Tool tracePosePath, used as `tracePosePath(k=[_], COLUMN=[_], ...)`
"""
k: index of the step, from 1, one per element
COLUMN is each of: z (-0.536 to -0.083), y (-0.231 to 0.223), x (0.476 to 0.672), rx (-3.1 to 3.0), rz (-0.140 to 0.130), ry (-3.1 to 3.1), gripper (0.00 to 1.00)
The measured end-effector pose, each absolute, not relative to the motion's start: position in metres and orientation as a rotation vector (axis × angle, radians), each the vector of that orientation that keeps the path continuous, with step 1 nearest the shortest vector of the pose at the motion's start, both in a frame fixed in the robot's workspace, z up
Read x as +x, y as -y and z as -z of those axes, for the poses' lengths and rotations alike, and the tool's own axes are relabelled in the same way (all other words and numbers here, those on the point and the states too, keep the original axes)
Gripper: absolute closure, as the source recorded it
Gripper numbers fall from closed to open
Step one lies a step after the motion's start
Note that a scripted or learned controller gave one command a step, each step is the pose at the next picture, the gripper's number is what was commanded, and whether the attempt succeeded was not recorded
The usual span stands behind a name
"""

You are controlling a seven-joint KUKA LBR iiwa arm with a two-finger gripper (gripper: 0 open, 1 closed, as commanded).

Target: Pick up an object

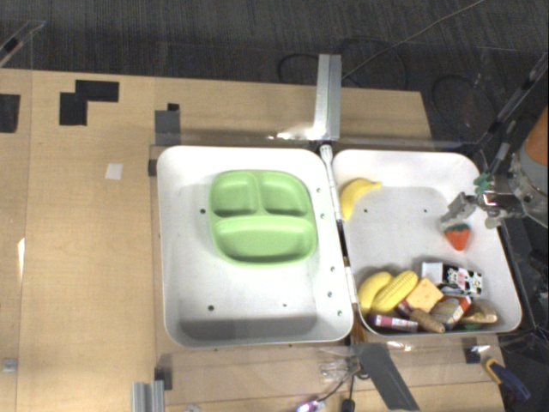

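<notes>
A: Strawberry [460, 236] is the one to watch, sitting on the right bin's [403, 204] floor near the far right wall, all by itself.

B: And the gripper [470, 202] hangs right over that corner. Can you read the jaws?

A: They look apart to me, one finger [457, 206] out left, the other side by the green fitting. Nothing sits between them.

B: So where's the berry against them?

A: Just below them in this view, close to the left finger's tip, maybe touching, I can't say. It is not between the jaws.

B: What does a good pick need here?

A: I'd say line the jaws up so the berry sits square in the gap, then drop straight down and close across the fat middle, not the green top. It's small and rounded, so an off-centre pinch could squirt it sideways.

B: The wall is close too.

A: Right, that's my worry. The outer finger needs room between berry and wall, or it lands on the rim.

B: Other options?

A: A banana [356, 193] by the divider, and a crowded pile [425, 297] at the near edge. The left bin [184, 230] has a green tray [261, 215]. All well apart from the jaws, so the berry is the likely target.
</notes>
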State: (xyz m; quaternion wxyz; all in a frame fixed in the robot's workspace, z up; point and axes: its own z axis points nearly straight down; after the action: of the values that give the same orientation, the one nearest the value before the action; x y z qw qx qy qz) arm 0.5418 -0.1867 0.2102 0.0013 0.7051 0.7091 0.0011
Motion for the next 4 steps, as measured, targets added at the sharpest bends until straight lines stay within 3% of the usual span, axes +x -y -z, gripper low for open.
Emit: tracePosePath(k=[1, 2, 3, 4], z=[-0.104, -0.091, -0.091, -0.111], y=[0.148, 0.187, 0.115, 0.128], x=[0.578, 0.518, 0.591, 0.63], rx=[2.089, 2.057, 1.846, 2.001], rz=[-0.004, -0.011, -0.017, -0.008], ry=[-2.343, -2.356, -2.525, -2.412], gripper=[0.0, 0.0, 0.0, 0.0])
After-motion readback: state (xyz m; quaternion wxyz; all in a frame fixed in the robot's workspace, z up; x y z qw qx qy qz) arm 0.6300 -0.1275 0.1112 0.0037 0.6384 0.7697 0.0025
